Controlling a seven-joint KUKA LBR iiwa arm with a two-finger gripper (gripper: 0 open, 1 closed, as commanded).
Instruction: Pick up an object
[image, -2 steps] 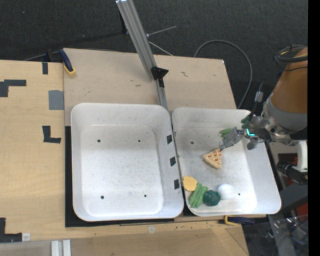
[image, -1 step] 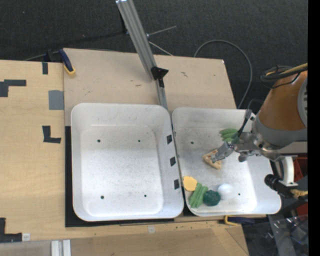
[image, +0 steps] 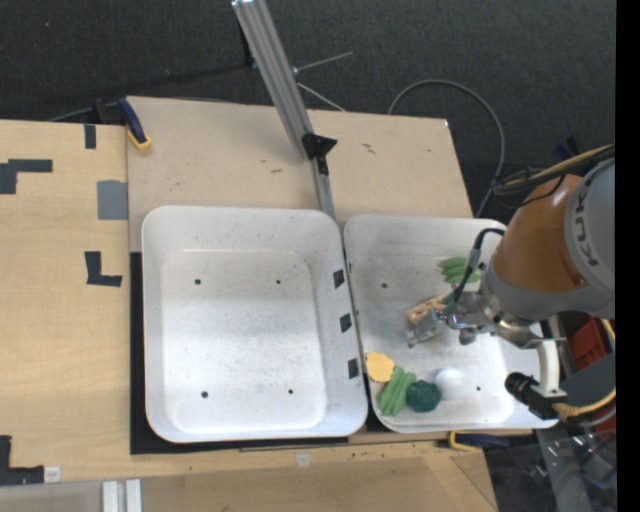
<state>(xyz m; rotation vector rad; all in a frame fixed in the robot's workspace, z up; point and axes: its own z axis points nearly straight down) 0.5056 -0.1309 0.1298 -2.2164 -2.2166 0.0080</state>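
Far left: a pale wood bench top (image: 50, 300) carries several dark tape marks and one grey tape patch (image: 112, 199). Just right of it lies a tan board (image: 220, 150) under both bins, with a blue and yellow clamp (image: 134, 124) at its upper left corner. Behind the board the floor (image: 120, 45) is dark carpet-like material, with thin cables looping across it at upper right.

Left bin (image: 160, 300): shallow, white, speckled with dark scuffs, four small dark holes in its base. A grey metal pole (image: 285, 85) slants down from the top edge to the seam between the two bins.

Right bin (image: 385, 265): touching the left bin along their shared rim. Near its front left corner sits a yellow piece (image: 379, 367), a light green ridged object (image: 397, 390) just beside it, a dark green rounded object (image: 424, 396) touching that, and a white ball (image: 451, 379) close to the right. A green item (image: 455, 268) lies toward the back, partly hidden by the arm.

The gripper (image: 432, 322) sits low in the middle of the right bin, over a small tan object (image: 424, 311). Whether that object is between the fingers cannot be told, nor whether the claw is apart or together. The arm (image: 545, 255), orange-banded, enters from the right edge.
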